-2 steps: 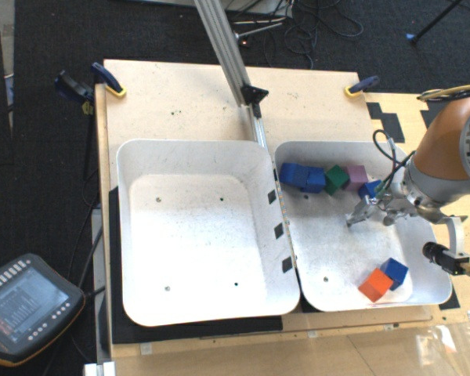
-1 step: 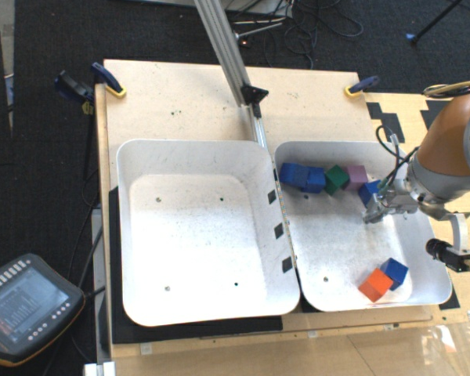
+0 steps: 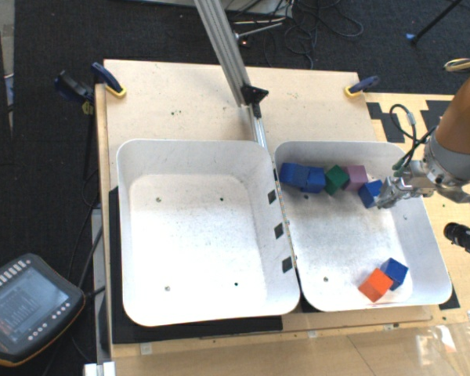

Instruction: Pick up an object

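The arm enters from the right, and its tool point(image 3: 385, 197) sits low over the right bin point(image 3: 423, 241), close to that bin's far right wall. It is right against a small blue block point(image 3: 366, 196), the last piece in a row of blocks along the bin's far side. Whether the tool is spread or closed, and whether it has hold of the block, cannot be told: the metal parts blur into the block's edge.

The row runs leftward from there: a pale purple block point(image 3: 357, 175), a green block point(image 3: 337, 178), then two larger blue blocks point(image 3: 303, 176) touching each other near the divide between the bins. They are crowded against the far wall, so a grasp there probably has little room on the wall side; the end block by the tool looks like the most open pick.

Well apart, near the front right corner of the same bin, an orange block point(image 3: 375, 285) and another blue cube point(image 3: 394, 272) rest touching each other. The left bin point(image 3: 141, 210) lies alongside on the pale worktop point(image 3: 188, 100), which blue and yellow clamps point(image 3: 107, 80) pin at its far corners. A slanted metal strut point(image 3: 223, 41) comes down to the bins' shared edge, and a handheld control pendant point(image 3: 23, 308) lies off the worktop at lower left.

My judgement is that the pick is at the approach or closing stage, with nothing lifted yet.
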